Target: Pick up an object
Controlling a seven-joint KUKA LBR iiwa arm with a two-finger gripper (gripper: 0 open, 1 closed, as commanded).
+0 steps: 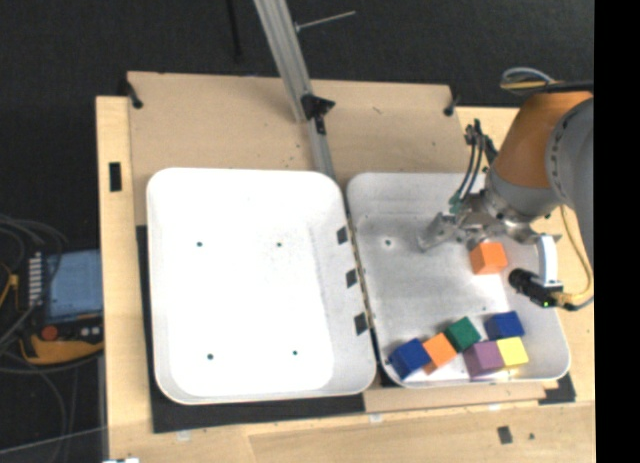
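A: Camera view, near edge of R bin (400, 281): cube row (485, 357), mixed colours, packed close.

B: Anything nearer the gripper?

A: Yes. Lone orange cube (488, 256), mid-bin, farther back, well apart from row. Lies just beside gripper (462, 231), on its near-right side, under the wrist.

B: Wide or narrow?

A: Can't tell; wrist blocks it. Can't say whether cube is held either.

B: Long axis?

A: None, being a cube; edges turned a bit vs bin wall. Prob. needs a small shift near-right, then down.
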